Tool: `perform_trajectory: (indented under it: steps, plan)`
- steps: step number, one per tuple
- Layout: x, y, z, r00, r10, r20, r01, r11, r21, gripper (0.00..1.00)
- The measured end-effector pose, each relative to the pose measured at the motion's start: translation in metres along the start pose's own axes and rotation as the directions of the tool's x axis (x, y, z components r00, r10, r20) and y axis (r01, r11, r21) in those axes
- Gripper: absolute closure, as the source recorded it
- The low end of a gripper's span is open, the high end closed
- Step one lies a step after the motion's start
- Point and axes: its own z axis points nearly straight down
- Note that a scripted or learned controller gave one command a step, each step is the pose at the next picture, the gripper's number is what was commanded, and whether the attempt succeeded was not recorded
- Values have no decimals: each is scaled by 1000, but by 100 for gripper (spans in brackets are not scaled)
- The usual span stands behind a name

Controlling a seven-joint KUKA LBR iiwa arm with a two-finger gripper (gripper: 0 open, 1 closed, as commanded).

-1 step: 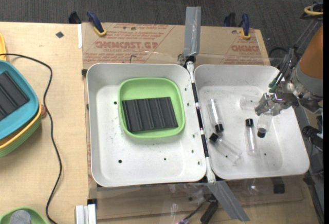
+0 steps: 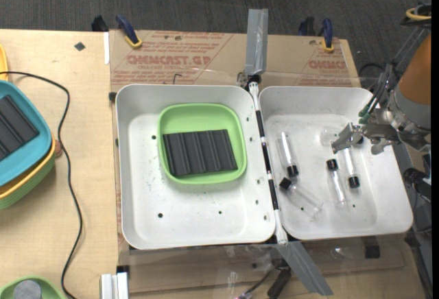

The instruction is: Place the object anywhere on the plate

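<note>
Nearest the camera, the front rims of two shallow white bins are sitting side by side on the bench. The left bin (image 2: 137, 215) is holding one green plate (image 2: 200, 119), square with rounded corners, and a dark ribbed insert (image 2: 200, 152) is lying flat on the plate's floor. The right bin (image 2: 384, 219) is holding four clear tubes with black caps. One tube (image 2: 300, 196) is lying nearest the front, tilted, with its cap toward the divider. A second tube (image 2: 286, 153) is lying left of centre, cap toward the camera. A third tube (image 2: 337, 181) and a fourth tube (image 2: 350, 167) are lying just beside each other right of centre, roughly parallel. All four are resting on the right bin's floor, well apart from the plate.

The gripper (image 2: 357, 136) is hanging over the right bin's far right part, above the upper ends of the paired tubes. Nothing is showing between its fingers; their spacing cannot be told from this view. The arm's orange band (image 2: 418, 78) is entering from the right.

At the left edge, one blue tray (image 2: 27, 153) is stacking on yellow ones, and a black cable (image 2: 68, 188) is running past it.

Farthest back, a cardboard sheet (image 2: 185, 57) is lying under the bins, printed in red with text reading approximately "CHEMCAST GP". Two blue-handled clamps (image 2: 127, 30) are pinning its far edge.
</note>
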Motion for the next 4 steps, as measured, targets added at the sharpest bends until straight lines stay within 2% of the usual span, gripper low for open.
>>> perform_trajectory:
  steps: [1, 2, 3, 4]
  plan:
    - [21, -24, -40, 964, 265, 2, -265, 964, 1, 0]
    - [-27, -16, -37, 766, 643, 5, -643, 766, 4, 0]
    - [-50, -44, -94, 575, 818, 4, -818, 575, 1, 0]
    - [-78, -43, -83, 387, 922, 6, -922, 387, 2, 0]
